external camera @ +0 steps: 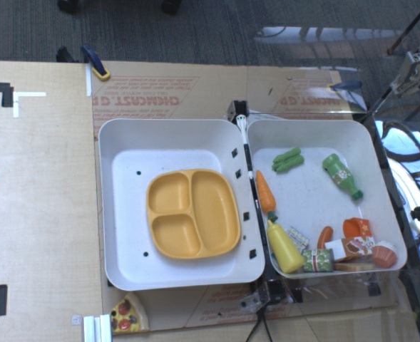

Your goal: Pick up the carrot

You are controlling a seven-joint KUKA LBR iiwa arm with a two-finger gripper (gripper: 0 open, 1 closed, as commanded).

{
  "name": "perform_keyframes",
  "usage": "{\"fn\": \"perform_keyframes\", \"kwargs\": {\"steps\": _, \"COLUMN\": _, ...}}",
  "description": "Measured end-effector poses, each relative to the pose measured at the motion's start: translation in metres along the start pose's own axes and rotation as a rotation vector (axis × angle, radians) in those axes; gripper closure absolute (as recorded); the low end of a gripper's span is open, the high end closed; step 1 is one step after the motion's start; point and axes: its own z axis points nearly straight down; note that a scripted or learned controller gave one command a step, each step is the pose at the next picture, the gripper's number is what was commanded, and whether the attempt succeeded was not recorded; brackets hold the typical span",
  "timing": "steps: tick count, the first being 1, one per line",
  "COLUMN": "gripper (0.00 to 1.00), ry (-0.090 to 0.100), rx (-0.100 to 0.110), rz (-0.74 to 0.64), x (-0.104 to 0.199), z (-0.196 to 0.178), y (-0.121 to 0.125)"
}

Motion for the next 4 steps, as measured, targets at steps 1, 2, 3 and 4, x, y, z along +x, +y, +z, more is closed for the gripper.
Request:
{"fn": "perform_keyframes", "kwargs": {"steps": 1, "gripper": 0.0, "ry": 0.0, "rx": 0.0, "rz": 0.0, "x": 0.0, "z": 0.0, "y": 0.0}}
{"fn": "perform_keyframes", "kwargs": {"steps": 2, "gripper": 1.0, "ry": -0.003, "rx": 0.001, "rz": -0.004, "x": 0.0, "z": -0.008, "y": 0.002}}
{"fn": "perform_keyframes", "kwargs": {"steps": 3, "gripper": 0.0, "ry": -0.002, "rx": 0.002, "rz": -0.004, "x": 0.0, "z": -0.008, "y": 0.002}}
{"fn": "perform_keyframes", "kwargs": {"steps": 4, "gripper": 1.0, "ry": -0.005, "rx": 0.003, "rz": -0.008, "x": 0.0, "z": -0.016, "y": 0.004}}
